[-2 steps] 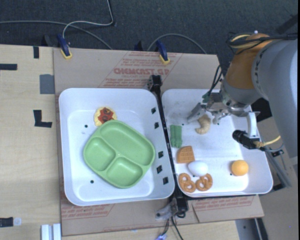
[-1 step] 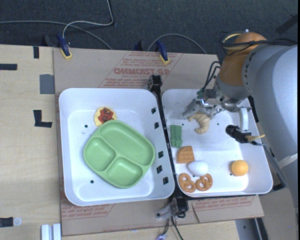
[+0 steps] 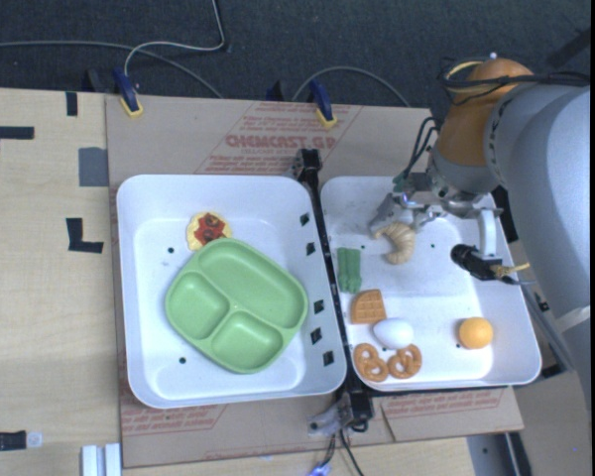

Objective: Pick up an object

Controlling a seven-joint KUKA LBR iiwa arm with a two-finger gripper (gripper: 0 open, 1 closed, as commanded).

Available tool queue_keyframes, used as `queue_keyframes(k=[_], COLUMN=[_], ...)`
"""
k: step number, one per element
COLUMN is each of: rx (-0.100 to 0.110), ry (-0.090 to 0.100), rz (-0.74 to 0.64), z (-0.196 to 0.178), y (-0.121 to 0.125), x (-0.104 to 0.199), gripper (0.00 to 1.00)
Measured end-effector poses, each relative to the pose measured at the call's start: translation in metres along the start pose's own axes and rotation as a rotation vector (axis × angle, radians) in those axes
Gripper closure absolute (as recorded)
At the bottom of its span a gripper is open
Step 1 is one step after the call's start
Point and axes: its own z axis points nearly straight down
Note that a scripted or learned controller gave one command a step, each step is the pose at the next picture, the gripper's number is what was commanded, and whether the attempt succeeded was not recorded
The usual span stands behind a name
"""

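Here | cardboard-covered bench (image 3: pixel 50 266) | two white bins (image 3: pixel 144 296) | dark floor behind | jaws (image 3: pixel 405 213) above croissant (image 3: pixel 399 243), grip state unclear

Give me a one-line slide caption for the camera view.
Gripper hovers at a croissant in the right bin; green plate fills the left.

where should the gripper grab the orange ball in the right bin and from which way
Take the orange ball across its widest middle, coming straight down from above. It is round and looks the same on every side, so finger angle hardly matters. It sits apart from the white egg and pretzels, though near the bin wall.
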Motion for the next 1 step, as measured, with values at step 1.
queue_keyframes(k=[1], rx=[0.002], ry=[0.003], rz=[0.001], z=[-0.0888], y=[0.0026], x=[0.0636], gripper=[1.0])
